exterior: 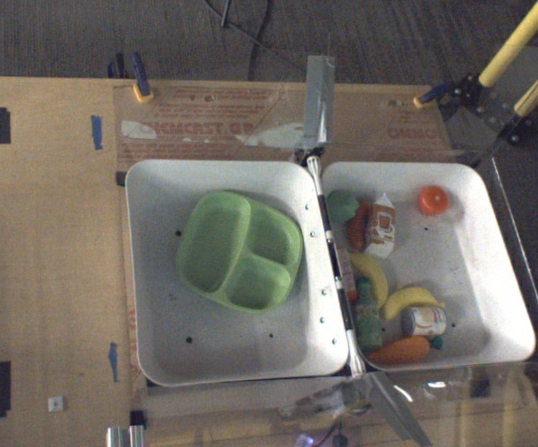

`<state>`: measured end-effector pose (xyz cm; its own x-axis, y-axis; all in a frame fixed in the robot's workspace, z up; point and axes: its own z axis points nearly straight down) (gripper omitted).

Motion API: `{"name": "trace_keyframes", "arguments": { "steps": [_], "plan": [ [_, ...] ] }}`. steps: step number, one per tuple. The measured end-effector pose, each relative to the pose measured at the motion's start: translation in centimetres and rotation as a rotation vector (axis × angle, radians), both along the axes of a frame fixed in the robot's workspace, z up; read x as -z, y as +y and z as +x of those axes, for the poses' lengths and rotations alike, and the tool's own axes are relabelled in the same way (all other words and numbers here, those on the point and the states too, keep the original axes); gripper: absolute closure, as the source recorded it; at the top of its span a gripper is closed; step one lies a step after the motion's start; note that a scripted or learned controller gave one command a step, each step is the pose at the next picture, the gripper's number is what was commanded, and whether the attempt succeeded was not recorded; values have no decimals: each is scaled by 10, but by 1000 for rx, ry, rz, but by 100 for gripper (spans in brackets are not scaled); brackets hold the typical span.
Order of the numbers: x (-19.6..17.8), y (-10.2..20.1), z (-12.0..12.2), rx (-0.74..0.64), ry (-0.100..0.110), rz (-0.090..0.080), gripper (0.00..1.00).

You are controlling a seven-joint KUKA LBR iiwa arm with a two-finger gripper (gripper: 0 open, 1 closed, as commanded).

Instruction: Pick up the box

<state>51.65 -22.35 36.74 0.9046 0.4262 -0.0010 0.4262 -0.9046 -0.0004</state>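
**Box awaiting pickup in crowded bin**

Left to right: green divided plate (241, 251) lying in the left bin (157, 343). Past the divider, in the right bin (492, 250), small white-and-red box (381, 226) on its side near the upper left corner, touching or just beside a red item (357, 231) and close to a green one (342, 206). Below it, two bananas (413, 298), a green bottle (369, 315), a can (423, 321) and a carrot (399, 350). Farther right, well apart, an orange round piece (433, 199).

Judged stage: earliest, approach not yet made, box untouched. Next move likely calling for a descent over the box, lined up across its narrow sides and away from the red neighbour.
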Motion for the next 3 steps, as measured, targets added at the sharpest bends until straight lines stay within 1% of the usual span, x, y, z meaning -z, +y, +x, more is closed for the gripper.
{"name": "trace_keyframes", "arguments": {
  "steps": [1,2,3],
  "plan": [
    [-1,0,-26,-63,2,2,0],
    [-11,1,-25,-64,3,2,100],
    [-20,12,-35,-144,1,1,100]
  ]
}}
